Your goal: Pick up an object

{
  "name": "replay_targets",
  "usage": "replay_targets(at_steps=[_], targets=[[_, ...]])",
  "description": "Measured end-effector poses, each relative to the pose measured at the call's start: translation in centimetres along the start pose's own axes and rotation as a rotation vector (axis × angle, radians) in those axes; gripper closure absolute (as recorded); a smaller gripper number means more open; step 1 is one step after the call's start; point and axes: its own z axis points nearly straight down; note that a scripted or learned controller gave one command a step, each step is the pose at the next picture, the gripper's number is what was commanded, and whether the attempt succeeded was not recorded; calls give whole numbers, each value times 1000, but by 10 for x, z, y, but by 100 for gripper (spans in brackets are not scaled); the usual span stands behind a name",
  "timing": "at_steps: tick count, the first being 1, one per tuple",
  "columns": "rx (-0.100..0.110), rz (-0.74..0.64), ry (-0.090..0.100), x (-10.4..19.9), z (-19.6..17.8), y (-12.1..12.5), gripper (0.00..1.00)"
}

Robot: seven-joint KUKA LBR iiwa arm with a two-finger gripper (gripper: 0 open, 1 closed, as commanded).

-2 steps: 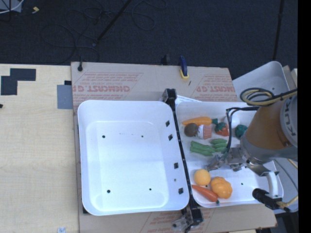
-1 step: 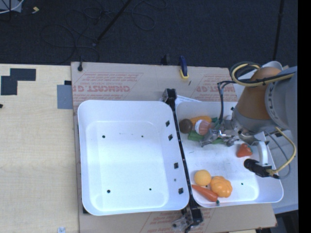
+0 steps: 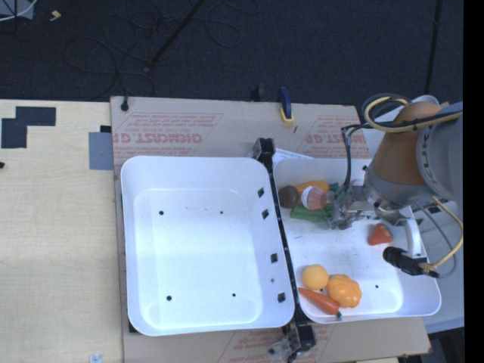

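Now the arm (image 3: pixel 412 157) comes in from the right side of the bench and bends down over the right bin (image 3: pixel 420 305). Its gripper (image 3: pixel 344 214) is low in the upper part of this bin, near the far edge, just beside a green object (image 3: pixel 308 212). The claw is small and dark in the picture, and I cannot tell if it is released or clenched, or if it touches anything. Just left of the gripper, near the far-left corner of the right bin, lie a brown round object (image 3: pixel 288 197), an orange and white piece (image 3: pixel 313 197) and the green object, all close together. A small red object (image 3: pixel 379 235) lies near the right edge of the bin, under the arm. Near the front edge of the same bin there are a yellow ball (image 3: pixel 315 277), an orange lumpy fruit (image 3: pixel 345 290) and a carrot (image 3: pixel 319 300), touching or almost touching each other. The left bin (image 3: pixel 136 203) stands beside the right one, edge against edge.
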Motion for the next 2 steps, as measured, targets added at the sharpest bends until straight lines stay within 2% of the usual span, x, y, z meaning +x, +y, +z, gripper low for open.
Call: replay_targets(at_steps=[1,2], targets=[[-3,-1,-1,-19,5,19,100],[0,0,-1,-16,10,-15,100]])
